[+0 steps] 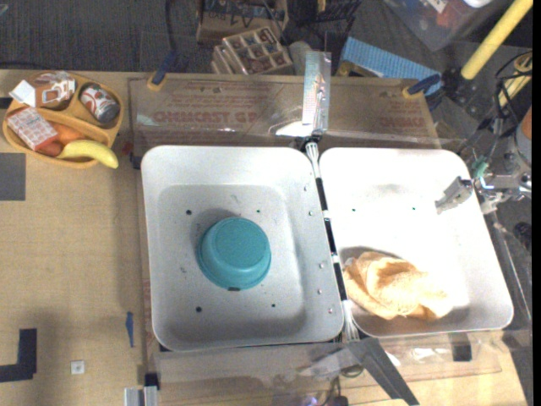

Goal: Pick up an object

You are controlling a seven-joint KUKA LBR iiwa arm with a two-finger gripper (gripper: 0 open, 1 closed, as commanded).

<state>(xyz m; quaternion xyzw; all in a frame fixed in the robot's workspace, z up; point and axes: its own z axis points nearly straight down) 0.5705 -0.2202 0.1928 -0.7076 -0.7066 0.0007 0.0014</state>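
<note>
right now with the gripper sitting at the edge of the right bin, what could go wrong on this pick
1. The gripper sits near the right bin's far right rim, away from both things, so closing here would likely catch nothing.
2. The tan flatbread-like item lies flat and limp against the bin's near wall; fingers may slide over it.
3. The teal bowl in the left bin sits upside down, round and smooth, so a grasp could slip off.

1. The left bin lies touching the left side of the right bin.
2. A bowl sits upside down in the left bin, near its middle.
3. A crumpled cloth lies in the right bin, in the near corner beside the left bin.
4. A tray of food sits on the bench, left of and behind the left bin.
5. The gripper is over the right bin's far right edge.
</note>
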